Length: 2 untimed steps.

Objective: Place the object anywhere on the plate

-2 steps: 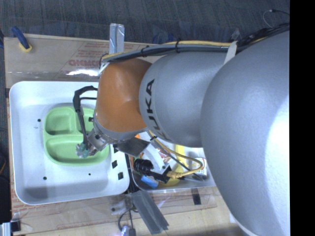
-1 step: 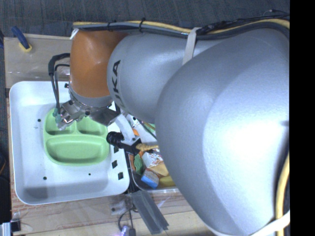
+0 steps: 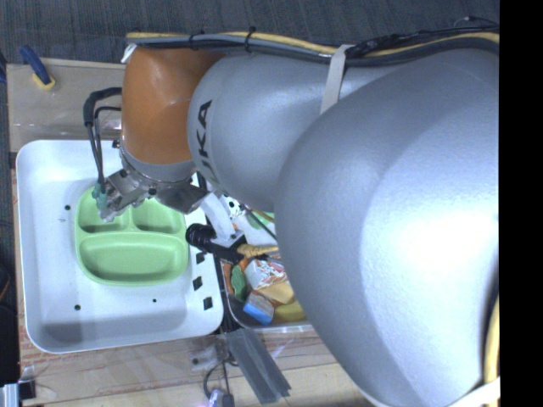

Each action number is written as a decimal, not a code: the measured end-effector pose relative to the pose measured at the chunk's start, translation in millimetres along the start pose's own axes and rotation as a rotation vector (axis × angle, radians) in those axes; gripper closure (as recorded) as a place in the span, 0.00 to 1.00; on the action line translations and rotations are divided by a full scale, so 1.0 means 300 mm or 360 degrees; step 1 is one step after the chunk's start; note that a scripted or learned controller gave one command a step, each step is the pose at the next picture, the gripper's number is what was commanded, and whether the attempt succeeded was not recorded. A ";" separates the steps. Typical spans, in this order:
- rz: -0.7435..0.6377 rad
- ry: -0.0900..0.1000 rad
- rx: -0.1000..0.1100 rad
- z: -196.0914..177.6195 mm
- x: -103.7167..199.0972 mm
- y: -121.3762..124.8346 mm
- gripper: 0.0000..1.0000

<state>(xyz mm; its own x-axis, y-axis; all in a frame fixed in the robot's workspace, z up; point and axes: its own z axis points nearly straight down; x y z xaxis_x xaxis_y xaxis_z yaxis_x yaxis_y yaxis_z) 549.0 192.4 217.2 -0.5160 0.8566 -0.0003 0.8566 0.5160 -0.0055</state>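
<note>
The claw [image 3: 109, 206] sits low over the green plate's [image 3: 127, 257] upper-left compartment; can't tell what state it's in. The object looks like a small teal bit [image 3: 101, 197] right at its tip, probably light and easy to pinch.

A divided plate [image 3: 127, 257] is set in the left bin [image 3: 51, 312], toward its far side. Mixed items [image 3: 265, 288] are piled in the right bin [image 3: 231, 305], largely covered by the arm [image 3: 356, 193] overhead.
</note>
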 end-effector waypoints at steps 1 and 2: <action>0.0018 0.0001 -0.0004 -0.090 -0.128 -0.270 1.00; -0.0021 0.0000 -0.0004 -0.044 0.006 -0.107 1.00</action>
<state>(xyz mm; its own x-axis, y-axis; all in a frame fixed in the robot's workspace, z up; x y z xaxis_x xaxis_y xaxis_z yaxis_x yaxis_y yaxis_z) 520.6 177.5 230.4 -0.5274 0.8496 0.0000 0.8496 0.5274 -0.0031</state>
